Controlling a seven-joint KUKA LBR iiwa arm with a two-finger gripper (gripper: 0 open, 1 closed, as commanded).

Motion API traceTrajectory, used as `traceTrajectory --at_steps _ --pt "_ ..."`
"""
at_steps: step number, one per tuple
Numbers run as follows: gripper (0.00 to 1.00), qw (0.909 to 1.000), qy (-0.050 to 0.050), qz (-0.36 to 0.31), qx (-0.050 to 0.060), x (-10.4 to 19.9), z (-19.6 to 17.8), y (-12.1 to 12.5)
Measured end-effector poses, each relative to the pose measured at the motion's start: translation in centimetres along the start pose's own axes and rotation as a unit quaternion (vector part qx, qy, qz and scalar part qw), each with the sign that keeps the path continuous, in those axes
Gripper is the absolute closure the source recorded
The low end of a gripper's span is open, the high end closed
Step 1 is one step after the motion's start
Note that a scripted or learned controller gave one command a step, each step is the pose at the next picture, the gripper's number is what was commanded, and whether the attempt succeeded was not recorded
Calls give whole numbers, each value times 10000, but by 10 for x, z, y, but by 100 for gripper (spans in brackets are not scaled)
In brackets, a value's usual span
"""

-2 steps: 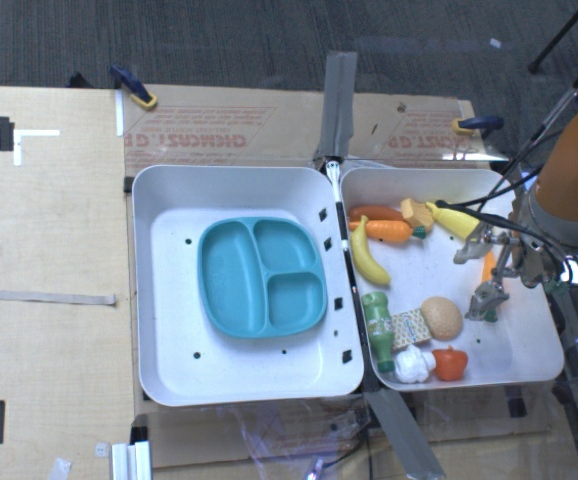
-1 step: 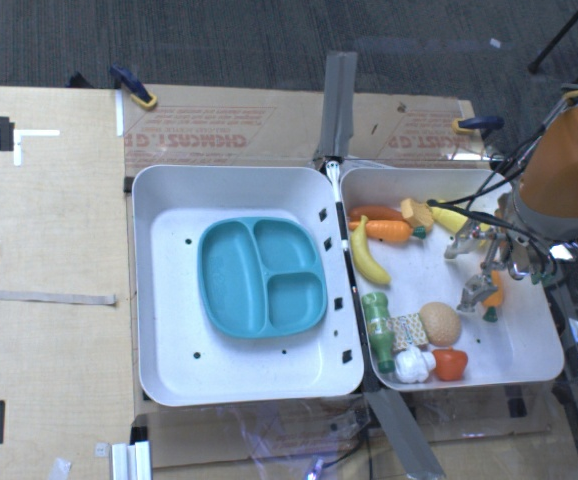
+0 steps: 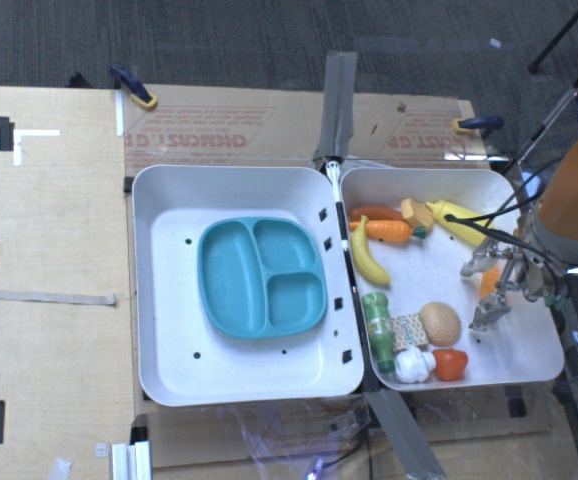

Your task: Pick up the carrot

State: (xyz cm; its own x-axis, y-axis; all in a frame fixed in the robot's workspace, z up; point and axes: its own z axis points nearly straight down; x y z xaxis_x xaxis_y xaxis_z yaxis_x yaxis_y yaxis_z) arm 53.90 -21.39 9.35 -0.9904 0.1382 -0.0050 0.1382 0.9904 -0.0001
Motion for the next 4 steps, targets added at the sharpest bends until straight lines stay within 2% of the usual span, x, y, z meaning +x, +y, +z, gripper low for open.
traceTrajectory --at_steps 1,2,3,4 --pt "100 10000 -34 -20 8 -3 -11 1" --pt "100 9993 8 379 -2 38 -59 42" --pt "100 9737 -4 2278 3 23 -121 107" --pt "100 9936 12 1132 2 16 -66 66"
